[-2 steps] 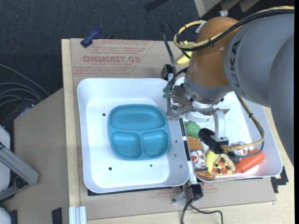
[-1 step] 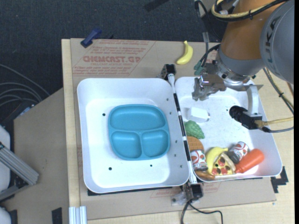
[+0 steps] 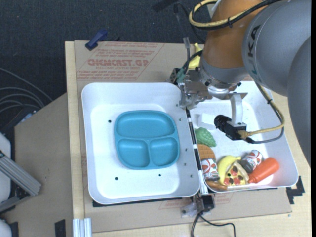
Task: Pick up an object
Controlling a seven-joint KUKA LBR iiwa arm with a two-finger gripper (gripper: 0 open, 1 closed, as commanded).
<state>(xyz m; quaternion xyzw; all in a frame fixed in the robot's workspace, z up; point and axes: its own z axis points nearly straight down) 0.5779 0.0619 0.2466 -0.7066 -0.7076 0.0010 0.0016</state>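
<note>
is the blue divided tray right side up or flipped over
Right side up. The blue divided tray lies flat in the left bin, its three hollow compartments facing the camera, with nothing in them.

Even overhead light, soft shadows, mild glare on the white bins (image 3: 94, 132), slightly grainy focus.

Glossy white plastic bins (image 3: 94, 132), matt blue plastic tray (image 3: 146, 138), brown paper-covered board (image 3: 118, 60)
</note>
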